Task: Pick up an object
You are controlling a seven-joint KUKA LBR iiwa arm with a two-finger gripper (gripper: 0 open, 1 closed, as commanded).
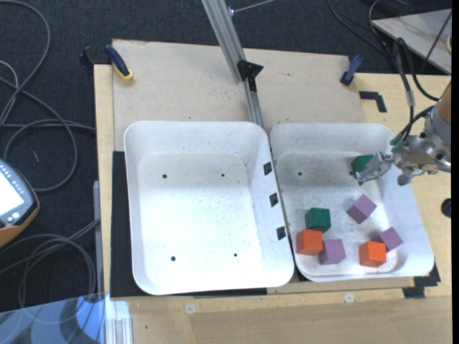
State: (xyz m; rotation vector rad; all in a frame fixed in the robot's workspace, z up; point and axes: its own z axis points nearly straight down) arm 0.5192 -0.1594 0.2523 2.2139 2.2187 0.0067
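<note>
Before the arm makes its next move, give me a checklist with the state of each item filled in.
1. Tool over the right bin, where the blocks are: ok.
2. Green thing at the tool tip: whether it is a held block or part of the tool, cannot tell.
3. Blocks to pick: green block, orange blocks and, purple blocks and, all in the near half of the bin: ok.
4. Tool lined up over a block: not ok, it sits farther back than all of them.
5. Room around the target: the purple block at stands apart, ok; the near orange and purple pairs touch or nearly touch, not ok.
</note>
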